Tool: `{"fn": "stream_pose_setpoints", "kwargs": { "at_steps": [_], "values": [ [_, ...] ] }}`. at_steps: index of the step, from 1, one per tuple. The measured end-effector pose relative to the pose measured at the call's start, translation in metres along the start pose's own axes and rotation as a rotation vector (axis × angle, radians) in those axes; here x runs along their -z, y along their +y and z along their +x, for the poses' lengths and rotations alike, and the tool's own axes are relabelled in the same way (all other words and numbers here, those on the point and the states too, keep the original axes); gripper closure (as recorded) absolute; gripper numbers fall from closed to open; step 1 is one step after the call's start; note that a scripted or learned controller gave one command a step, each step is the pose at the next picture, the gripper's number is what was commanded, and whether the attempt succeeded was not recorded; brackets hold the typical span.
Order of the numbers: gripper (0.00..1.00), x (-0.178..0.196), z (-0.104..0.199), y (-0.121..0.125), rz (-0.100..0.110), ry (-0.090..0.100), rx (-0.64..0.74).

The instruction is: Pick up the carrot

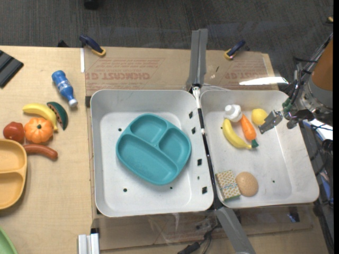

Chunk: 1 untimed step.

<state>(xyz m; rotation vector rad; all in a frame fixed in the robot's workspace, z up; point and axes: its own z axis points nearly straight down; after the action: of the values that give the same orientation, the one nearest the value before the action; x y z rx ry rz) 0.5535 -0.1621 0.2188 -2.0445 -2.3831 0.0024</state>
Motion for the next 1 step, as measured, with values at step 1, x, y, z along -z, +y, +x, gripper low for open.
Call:
{"fn": "stream_pose_setpoints", "kwargs": {
  "at_steps": [1],
  "values": [
    [0.00,-0.1265,-0.0025,0.0360,-0.003,-0.001,0.062]
  ]
}}
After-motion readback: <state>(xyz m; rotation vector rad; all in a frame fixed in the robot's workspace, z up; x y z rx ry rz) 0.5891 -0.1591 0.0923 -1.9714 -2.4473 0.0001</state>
